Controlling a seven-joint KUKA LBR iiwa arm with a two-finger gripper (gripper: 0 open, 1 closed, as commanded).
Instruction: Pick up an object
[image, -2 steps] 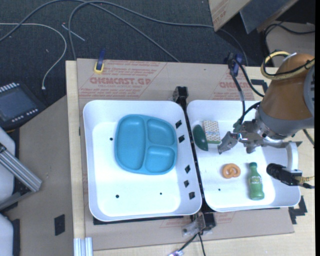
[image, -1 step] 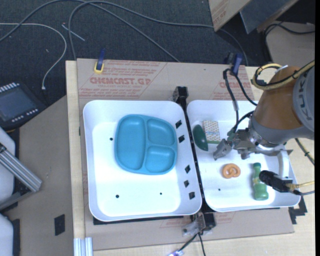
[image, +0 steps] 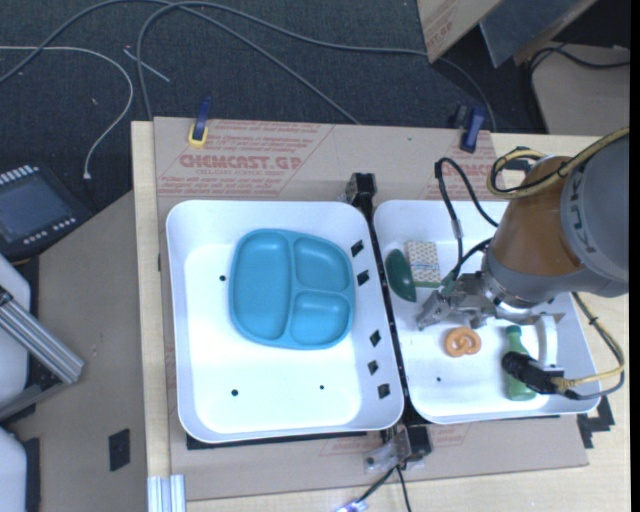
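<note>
In the right bin (image: 470, 400), my gripper (image: 452, 308) hangs low over the floor near the middle. Just below it lies a small orange ring-shaped object (image: 461, 343), apart from the gripper. A dark green rounded object (image: 402, 276) rests to the gripper's left by the bin's wall. Behind that one sits a pale speckled block (image: 423, 258). A green bottle-like object (image: 517, 362) with a dark part lies at the right, partly under the arm's cabling. Nothing visible sits in the gripper.
The left bin (image: 200, 330) holds a blue divided plate (image: 291, 288). A black divider with clips (image: 372, 300) runs between the bins. The grey arm with its orange band (image: 535, 235) covers the right bin's far right. Cables loop above it.
</note>
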